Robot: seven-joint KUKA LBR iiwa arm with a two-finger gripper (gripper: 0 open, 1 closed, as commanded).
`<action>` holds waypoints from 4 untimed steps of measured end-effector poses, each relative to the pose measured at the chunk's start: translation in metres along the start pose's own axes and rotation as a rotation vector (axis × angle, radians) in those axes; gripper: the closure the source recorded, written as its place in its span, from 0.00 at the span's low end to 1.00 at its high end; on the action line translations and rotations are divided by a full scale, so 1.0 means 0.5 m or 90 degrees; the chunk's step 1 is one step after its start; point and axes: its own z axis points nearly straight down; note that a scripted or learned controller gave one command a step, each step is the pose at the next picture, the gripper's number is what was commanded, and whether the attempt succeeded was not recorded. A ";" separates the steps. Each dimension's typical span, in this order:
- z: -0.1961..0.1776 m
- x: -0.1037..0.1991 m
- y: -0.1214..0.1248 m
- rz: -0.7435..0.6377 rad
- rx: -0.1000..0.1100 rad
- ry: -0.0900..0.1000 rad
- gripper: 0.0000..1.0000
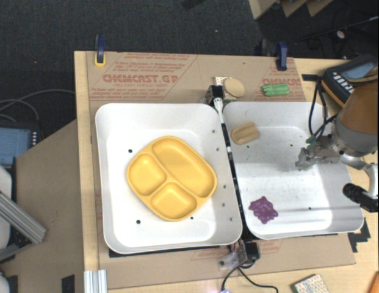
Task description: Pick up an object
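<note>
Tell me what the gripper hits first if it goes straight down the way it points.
Probably the bare white floor of the right bin. The gripper hangs apart from the tan block and the purple object, though depth is unclear.

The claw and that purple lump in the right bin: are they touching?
Apart. The camera view shows the claw near the right bin's far side, with bare white floor between it and the purple lump.
</note>
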 end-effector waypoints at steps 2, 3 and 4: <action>-0.273 -0.080 0.108 0.003 -0.010 -0.007 1.00; 0.007 -0.070 0.160 0.000 0.002 0.000 1.00; 0.067 -0.072 0.169 0.001 0.001 -0.001 1.00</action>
